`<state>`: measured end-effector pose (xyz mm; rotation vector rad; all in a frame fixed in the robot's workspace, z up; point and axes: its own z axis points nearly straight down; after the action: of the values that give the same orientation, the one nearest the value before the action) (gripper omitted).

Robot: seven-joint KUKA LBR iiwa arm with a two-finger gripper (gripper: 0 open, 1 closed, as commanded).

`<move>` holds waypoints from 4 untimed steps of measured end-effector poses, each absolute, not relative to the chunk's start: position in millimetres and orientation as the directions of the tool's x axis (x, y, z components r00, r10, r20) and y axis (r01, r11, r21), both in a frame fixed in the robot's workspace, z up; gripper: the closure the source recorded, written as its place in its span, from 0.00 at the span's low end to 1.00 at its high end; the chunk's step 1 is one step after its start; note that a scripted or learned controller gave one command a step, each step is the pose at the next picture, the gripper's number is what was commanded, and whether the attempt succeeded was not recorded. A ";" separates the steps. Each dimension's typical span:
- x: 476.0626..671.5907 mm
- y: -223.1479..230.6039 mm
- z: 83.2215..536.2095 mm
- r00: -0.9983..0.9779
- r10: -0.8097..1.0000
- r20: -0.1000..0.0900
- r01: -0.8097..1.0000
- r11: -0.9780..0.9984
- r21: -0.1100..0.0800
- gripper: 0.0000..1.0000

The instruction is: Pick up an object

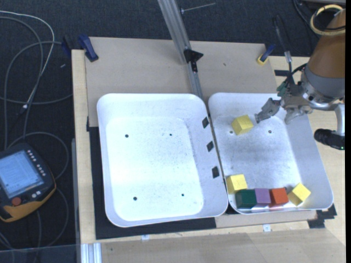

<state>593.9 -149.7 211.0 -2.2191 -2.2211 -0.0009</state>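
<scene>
Pincer [278, 112] seemingly open beside yellow block [242, 125].

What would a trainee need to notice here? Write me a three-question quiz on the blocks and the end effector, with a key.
1. True or false: every block lies in the right bin.
2. How many yellow blocks are there? A) one B) two C) three
3. Fill in: the block nearest the end effector is ____ in colour.

Key
1. True.
2. C: the upper yellow block, the yellow block at the bin's lower left and the yellow block at the row's right end. The green block, purple block and orange block lie between the last two.
3. Yellow.
</scene>
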 end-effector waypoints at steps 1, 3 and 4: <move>631.5 -123.2 94.5 -0.003 1.000 0.003 1.000 0.003 -0.008 0.00; 644.4 -131.5 197.7 -0.002 1.000 -0.002 1.000 0.002 0.010 1.00; 647.2 -54.0 244.1 -0.010 1.000 0.003 1.000 0.010 0.007 1.00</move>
<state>647.2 -54.0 244.1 -2.2126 -2.2339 -0.0113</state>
